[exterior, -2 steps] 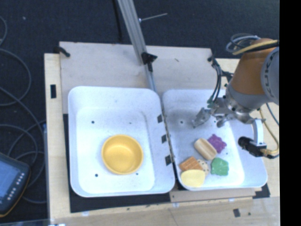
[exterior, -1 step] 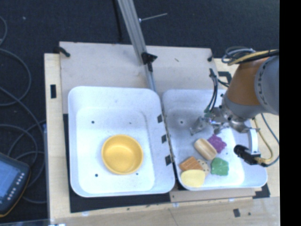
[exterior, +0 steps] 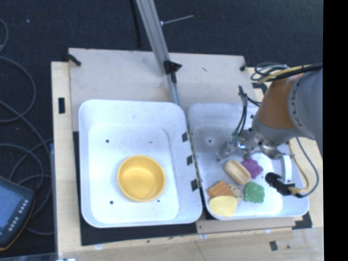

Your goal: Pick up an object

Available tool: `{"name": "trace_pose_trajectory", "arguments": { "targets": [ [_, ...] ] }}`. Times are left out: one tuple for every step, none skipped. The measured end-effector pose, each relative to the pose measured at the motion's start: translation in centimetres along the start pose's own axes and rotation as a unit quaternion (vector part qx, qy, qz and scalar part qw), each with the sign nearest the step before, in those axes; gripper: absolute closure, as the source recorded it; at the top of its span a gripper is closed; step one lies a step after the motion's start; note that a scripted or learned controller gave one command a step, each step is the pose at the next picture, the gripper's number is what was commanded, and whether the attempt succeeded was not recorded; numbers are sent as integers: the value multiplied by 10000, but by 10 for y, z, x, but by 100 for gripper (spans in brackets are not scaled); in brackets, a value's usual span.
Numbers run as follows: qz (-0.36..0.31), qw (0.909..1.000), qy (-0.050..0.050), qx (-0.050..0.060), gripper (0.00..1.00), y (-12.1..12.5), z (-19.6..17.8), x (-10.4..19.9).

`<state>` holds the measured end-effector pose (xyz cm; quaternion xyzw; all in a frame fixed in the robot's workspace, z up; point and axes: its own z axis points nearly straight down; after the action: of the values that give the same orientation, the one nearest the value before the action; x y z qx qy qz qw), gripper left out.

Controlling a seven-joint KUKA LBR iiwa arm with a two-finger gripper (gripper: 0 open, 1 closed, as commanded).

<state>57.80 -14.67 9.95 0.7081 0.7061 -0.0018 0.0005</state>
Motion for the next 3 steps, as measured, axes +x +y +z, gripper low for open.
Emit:
{"name": "trace_pose_trajectory", "arguments": {
  "targets": [
    [26,10000,8,-34,100,2,-13,0],
    [-15,10000,16,-37,100,3,-56,1],
    [-5,10000,11,-47,100,-5,-109,-3]
  ]
}}
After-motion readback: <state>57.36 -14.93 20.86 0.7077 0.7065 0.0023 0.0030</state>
